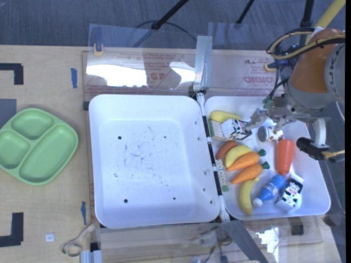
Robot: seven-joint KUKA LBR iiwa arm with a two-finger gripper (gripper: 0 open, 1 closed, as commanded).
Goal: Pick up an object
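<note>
While the gripper (267,126) hangs over the right bin (317,199) near its far edge, finger state impossible to tell, carrots (248,166), bananas (239,154) and a bottle (269,190) crowd that bin's middle and left side.

The only lettering in view is red print on the clear panel (241,73) standing behind the right bin (315,188), where it appears reversed and too blurred to read, while the small cartons (289,193) in that bin carry black-and-white markings without legible text.
</note>
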